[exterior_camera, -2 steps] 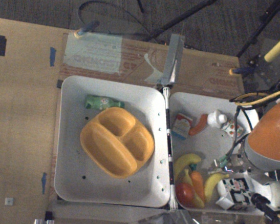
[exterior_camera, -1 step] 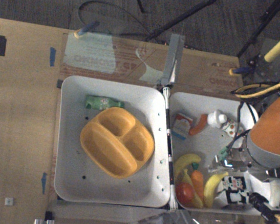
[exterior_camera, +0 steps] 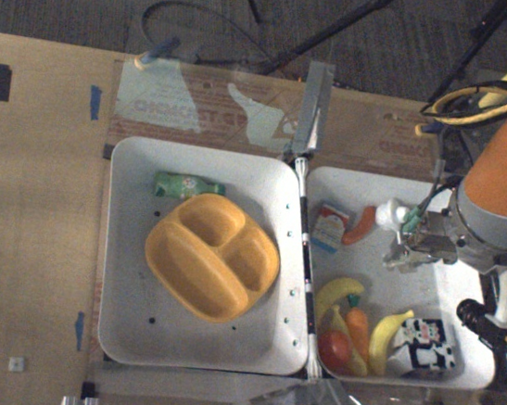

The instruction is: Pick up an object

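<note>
toys crowd the front of the right bin [exterior_camera: 487,305], bananas [exterior_camera: 338,293], carrot [exterior_camera: 359,331] and milk carton [exterior_camera: 427,348] lying toward the camera from the gripper [exterior_camera: 412,252], which hangs over bare floor, and i cannot tell its jaw state.

Tan bench [exterior_camera: 24,239], 2 white bins [exterior_camera: 115,318] side by side, blue tape [exterior_camera: 94,102]

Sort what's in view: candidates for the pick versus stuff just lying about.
For the pick:
gripper
right bin
bananas
carrot
red fruit
cow-print carton
small red-and-white carton

Lying about:
left bin
yellow divided tray
green packet
</note>
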Robot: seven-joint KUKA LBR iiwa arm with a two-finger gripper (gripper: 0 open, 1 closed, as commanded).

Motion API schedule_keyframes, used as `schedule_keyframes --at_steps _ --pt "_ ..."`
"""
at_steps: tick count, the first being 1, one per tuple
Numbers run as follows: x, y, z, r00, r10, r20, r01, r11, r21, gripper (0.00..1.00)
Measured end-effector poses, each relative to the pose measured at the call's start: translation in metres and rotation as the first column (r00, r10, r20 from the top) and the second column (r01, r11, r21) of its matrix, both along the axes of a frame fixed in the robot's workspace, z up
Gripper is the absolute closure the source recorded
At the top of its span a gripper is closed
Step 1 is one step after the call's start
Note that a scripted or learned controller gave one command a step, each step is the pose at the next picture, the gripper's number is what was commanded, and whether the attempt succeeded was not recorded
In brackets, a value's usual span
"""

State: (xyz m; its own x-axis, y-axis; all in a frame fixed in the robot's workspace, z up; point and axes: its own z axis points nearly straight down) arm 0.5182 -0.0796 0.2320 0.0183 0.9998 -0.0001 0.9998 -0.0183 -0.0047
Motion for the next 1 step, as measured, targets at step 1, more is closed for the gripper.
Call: schedule_keyframes --at_steps 1 --pt "0.0665 -0.0285 -0.0029 0.999 0.033 0.0 -0.033 0.999 -0.001 1.0"
